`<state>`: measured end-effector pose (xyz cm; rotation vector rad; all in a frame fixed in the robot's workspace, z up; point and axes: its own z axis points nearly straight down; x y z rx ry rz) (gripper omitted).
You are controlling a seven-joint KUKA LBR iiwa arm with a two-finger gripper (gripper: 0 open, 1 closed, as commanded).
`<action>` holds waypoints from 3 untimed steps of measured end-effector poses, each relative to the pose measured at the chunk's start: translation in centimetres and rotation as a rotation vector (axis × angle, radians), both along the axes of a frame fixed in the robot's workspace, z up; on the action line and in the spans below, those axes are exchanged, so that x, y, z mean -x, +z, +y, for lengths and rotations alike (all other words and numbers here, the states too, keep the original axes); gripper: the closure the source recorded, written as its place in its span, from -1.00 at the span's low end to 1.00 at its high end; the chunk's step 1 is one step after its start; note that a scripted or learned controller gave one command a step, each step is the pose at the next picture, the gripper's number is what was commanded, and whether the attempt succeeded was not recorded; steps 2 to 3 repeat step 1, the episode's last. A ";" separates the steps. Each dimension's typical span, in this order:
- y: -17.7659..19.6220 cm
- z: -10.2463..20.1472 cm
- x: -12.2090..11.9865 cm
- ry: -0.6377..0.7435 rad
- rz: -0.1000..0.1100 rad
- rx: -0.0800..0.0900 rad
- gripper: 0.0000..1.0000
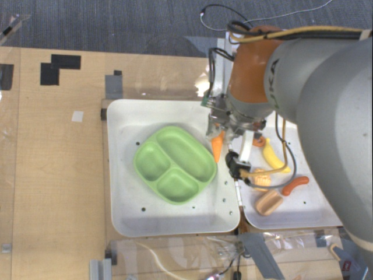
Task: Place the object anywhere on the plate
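My gripper [220,134] hangs just right of the green divided plate [175,164] in the left bin [125,214], fingers clamped on an orange carrot [217,148] pointing down. I can read no writing on anything.

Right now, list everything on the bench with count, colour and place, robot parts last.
plate: one, green, three compartments, lying in the left bin.
left bin: one, white, shallow, middle of the bench.
right bin: one, white, beside the left bin, partly under the arm.
carrot: one, orange, hanging below the end effector at the plate's right edge.
banana: one, yellow, right bin.
sausage: one, red-orange, right bin.
bread roll: one, tan, right bin near its front.
arm: one, grey with an orange band, reaching in from the right.
end effector: one, over the bins' shared edge, holding the carrot.
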<state>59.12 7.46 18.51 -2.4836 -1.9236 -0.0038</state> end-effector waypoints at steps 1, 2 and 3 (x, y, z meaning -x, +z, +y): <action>0.0 -0.1 0.0 -0.001 0.000 0.000 -1.00; 0.0 -0.1 0.0 -0.001 0.000 0.000 -1.00; 0.0 -0.1 0.0 -0.001 0.000 0.000 -1.00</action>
